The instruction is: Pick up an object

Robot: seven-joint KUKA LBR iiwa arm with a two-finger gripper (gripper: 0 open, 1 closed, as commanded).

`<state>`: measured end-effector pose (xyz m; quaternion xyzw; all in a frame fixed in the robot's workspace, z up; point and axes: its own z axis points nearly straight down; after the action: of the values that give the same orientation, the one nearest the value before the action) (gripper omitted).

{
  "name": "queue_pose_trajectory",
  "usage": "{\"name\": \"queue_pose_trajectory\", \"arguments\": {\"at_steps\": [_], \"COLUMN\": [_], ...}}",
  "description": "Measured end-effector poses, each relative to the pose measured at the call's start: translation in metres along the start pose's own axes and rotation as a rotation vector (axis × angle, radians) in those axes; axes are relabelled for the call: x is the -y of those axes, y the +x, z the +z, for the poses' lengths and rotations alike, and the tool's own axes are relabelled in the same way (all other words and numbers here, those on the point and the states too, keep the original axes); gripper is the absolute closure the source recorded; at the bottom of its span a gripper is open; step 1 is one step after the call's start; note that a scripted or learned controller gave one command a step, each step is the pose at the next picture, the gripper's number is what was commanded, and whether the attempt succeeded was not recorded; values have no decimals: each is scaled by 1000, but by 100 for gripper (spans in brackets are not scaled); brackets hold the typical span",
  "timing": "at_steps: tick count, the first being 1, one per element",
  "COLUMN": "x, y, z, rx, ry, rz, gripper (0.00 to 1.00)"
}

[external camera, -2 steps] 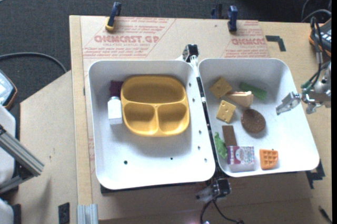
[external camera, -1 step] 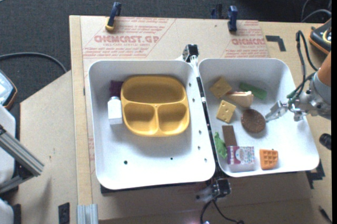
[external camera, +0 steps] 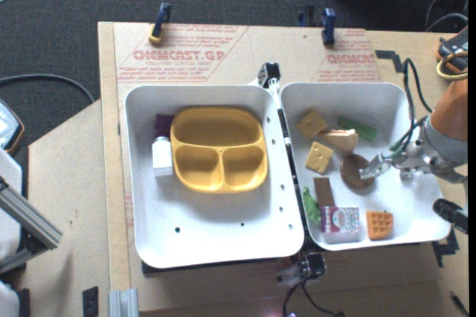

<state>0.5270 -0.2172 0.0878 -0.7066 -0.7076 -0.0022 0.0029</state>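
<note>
My gripper (external camera: 375, 167) reaches in from the right and hangs low in the right bin (external camera: 398, 96), at the right edge of a round brown disc (external camera: 352, 170). Around it lie a holed yellow cheese slice (external camera: 320, 157), a tan wedge (external camera: 339, 138), a tan square (external camera: 312, 123) and a green piece (external camera: 358, 129). Nearer the front lie a brown bar (external camera: 323, 193), a green leaf (external camera: 310, 207), a pink and white carton (external camera: 341, 222) and an orange waffle (external camera: 379, 225).
The left bin (external camera: 141, 181) holds a yellow divided tray (external camera: 219, 149), with a white bottle (external camera: 162, 156) and a purple item (external camera: 163, 122) beside its left side. Cables (external camera: 411, 77) run over the right bin's far right corner. Two clamps (external camera: 327, 25) grip the board's back edge.
</note>
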Motion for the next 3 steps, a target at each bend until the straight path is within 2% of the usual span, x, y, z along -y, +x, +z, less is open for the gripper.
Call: {"name": "queue_pose_trajectory", "arguments": {"at_steps": [1,3], "x": [-1,10], "y": [-1,-5], "z": [-14,-111], "rx": [5,11], "ry": [-7,-8], "rz": [-1,1], "gripper": [100,100]}}
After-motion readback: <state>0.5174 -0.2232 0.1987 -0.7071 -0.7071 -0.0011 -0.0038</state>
